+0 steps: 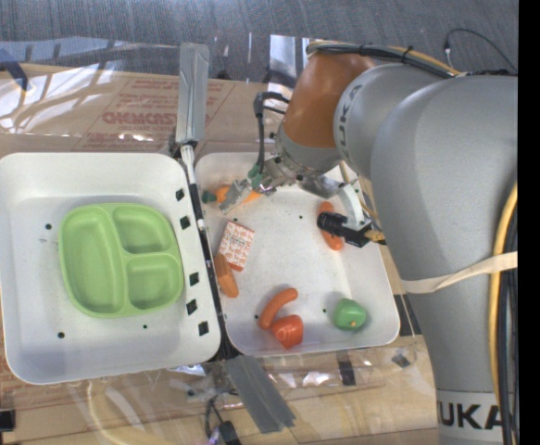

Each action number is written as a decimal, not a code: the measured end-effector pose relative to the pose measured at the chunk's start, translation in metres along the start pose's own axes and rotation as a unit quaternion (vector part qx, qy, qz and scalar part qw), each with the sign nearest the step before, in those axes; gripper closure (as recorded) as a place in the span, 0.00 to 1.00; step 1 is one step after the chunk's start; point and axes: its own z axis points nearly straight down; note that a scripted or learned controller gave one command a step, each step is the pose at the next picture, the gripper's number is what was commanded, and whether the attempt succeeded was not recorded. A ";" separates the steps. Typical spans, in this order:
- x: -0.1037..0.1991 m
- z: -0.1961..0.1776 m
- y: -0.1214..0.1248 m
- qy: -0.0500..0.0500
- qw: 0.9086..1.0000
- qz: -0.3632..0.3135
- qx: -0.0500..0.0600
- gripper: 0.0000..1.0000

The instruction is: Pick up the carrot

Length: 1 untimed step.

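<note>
The big grey arm (418,156) leans in from the right over the right-hand bin (371,267), beside the bin holding a green plate (121,258). Its claw (256,185) sits low at the bin's far left corner — open or closed, I cannot tell. The carrot (230,194) lies just left of it, its long axis running roughly left-right toward the claw.

The claw (251,189) sits at the right bin's (373,253) eleven o'clock corner, over the carrot (235,195). A green divided plate (121,258) lies in the left bin (19,184). A green pepper (349,315) rests at five o'clock.
</note>
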 end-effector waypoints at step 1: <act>-0.004 -0.015 0.001 -0.004 1.000 -0.001 -0.001 1.00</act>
